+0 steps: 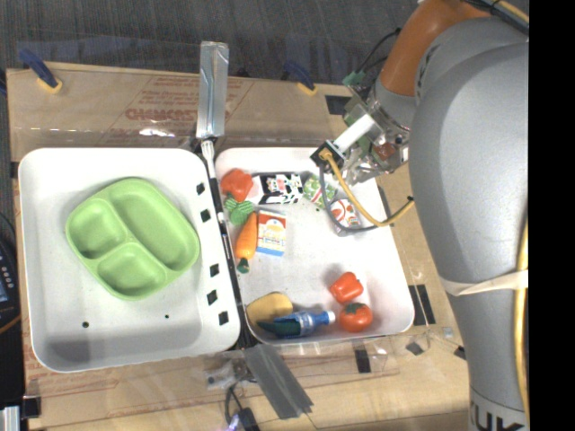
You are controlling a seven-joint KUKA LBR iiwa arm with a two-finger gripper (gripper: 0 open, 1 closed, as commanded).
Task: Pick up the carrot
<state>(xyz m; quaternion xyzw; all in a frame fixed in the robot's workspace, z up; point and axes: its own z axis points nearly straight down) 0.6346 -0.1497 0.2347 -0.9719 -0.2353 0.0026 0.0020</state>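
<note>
The carrot lies in the right bin against its 9 o'clock wall, leafy end toward 12 o'clock, just beside a small carton. The hand hangs over the bin's 1 o'clock corner; whether it is open, I cannot tell.

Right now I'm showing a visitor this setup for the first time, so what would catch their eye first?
Probably the big grey arm filling the right side, its orange band near the top and its gripper hanging over the right bin's far end. Next, the bright green divided plate lying alone in the left bin. Then the right bin's colourful clutter: the carrot by its left wall, with red peppers and a blue bottle nearer the front.
</note>
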